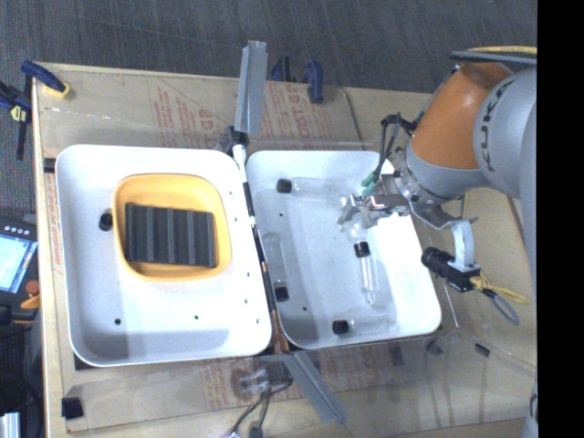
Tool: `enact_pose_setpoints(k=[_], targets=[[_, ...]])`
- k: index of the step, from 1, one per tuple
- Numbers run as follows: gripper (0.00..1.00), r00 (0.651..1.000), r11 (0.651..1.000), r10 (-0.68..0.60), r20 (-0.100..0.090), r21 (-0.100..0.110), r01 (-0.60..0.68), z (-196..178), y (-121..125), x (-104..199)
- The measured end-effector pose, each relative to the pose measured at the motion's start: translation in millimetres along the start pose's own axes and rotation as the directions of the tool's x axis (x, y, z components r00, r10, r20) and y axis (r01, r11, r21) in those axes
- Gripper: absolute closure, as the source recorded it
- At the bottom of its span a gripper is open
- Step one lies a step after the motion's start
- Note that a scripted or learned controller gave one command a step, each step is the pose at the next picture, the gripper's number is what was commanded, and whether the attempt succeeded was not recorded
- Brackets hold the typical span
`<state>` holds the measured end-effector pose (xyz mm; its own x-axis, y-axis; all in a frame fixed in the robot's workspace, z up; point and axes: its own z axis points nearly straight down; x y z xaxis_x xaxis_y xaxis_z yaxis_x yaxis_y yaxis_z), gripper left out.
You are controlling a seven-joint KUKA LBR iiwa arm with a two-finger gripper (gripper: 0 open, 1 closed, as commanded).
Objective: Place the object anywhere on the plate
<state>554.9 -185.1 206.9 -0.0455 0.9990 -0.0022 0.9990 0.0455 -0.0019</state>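
Gripper [358,215] over right bin [310,318], just above clear syringe-like object [366,272]; finger state unclear, cannot tell. Step: pick, apparently. Next: secure grasp, carry to plate [173,190] in left bin [91,327].

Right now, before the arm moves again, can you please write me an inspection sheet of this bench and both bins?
Surface: wooden bench bearing two white bins, left bin and right bin.
Job's things: yellow plate in the left bin, with a dark ribbed block on it; clear tube with a black cap lying in the right bin.
Clutter: small black pieces in the right bin.
Gripper: gripper over the right bin, just above the tube.
Cables: thin cables along the wrist; wires at the bench's front edge.
Surroundings: blue clamps on the bench edge; dark carpet behind.
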Motion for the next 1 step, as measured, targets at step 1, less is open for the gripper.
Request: enact_pose_setpoints(k=[1], targets=[[1.00, 0.985, 0.985, -0.171, -0.004, 0.003, 0.171, -9.4, 8.5, 62.8]])
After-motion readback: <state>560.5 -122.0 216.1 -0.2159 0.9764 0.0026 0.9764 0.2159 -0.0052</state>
